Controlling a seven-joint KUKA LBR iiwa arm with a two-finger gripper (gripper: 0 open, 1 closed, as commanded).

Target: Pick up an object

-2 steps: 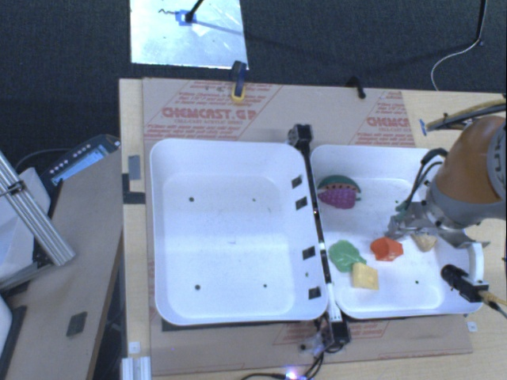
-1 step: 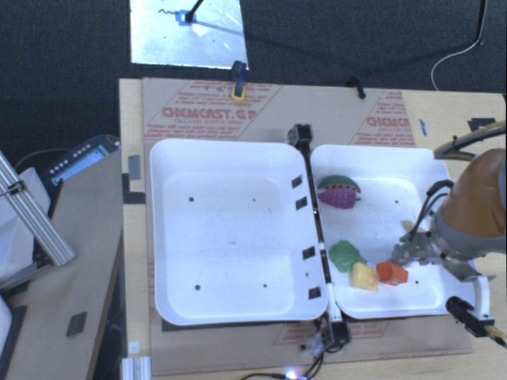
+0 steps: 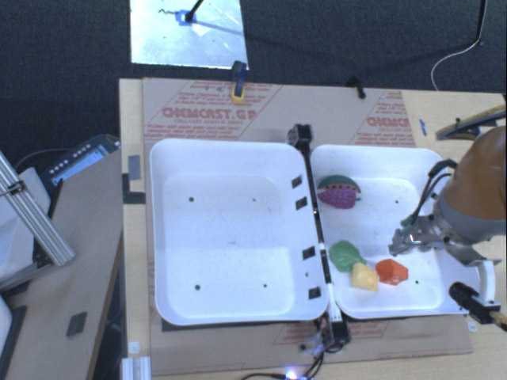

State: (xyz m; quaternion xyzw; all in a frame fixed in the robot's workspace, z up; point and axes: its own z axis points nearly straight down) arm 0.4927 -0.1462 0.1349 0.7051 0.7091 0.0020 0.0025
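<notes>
Four items in right bin, purple, green, yellow, red, pincer state unclear

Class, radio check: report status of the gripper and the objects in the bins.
Gripper low in right bin, above red piece. Yellow piece and green piece crowd beside it.

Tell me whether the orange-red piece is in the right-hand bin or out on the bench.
In. The orange-red piece lies on the floor of the right-hand bin, beside a yellow block, just below the end effector.

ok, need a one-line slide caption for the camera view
Gripper poised over right bin above red object, with yellow, green and purple pieces nearby.
</notes>
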